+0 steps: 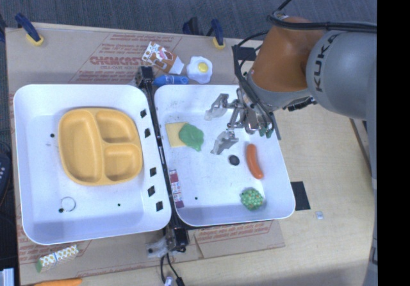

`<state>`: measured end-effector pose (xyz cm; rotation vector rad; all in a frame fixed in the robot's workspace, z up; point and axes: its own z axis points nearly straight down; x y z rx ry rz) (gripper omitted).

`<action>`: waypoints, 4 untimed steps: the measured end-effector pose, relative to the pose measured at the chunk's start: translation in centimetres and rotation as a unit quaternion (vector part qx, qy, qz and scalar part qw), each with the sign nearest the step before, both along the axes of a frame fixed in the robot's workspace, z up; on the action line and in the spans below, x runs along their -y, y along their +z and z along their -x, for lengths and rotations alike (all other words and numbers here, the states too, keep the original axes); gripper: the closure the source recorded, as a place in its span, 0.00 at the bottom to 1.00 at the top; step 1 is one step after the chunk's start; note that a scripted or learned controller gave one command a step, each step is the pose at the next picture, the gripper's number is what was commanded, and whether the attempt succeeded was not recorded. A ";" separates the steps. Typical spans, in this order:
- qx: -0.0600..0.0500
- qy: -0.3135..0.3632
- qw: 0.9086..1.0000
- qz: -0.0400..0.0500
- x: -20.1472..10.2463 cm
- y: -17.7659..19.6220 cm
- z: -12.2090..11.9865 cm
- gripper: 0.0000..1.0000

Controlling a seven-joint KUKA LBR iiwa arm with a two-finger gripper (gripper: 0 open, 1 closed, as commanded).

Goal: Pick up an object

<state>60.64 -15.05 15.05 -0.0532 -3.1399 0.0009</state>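
Observation:
My gripper [218, 126] hangs over the right bin [275, 204], its two metal fingers spread apart with nothing between them. Just left of the lower finger lies a green leafy piece [191, 136] resting partly on a yellow cheese slice [174, 134]. An orange-red sausage [255, 160] lies to the right of the lower finger, with a small dark round thing [234, 160] beside it. A green pea cluster [252, 199] sits near the bin's front right corner.
The left bin [32, 214] holds a yellow compartment tray [100, 145]. Behind the bins on the cardboard lie a snack packet [157, 56], a blue item [170, 79] and a fried-egg toy [200, 68]. The grey arm [333, 70] enters from the right.

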 end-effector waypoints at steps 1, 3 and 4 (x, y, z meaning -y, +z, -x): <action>0.000 -0.001 1.000 0.000 3.9 -5.9 5.3 0.00; 0.000 0.522 0.853 -0.001 0.6 -5.9 3.8 0.00; 0.000 0.714 0.700 -0.001 1.5 -5.8 0.0 0.00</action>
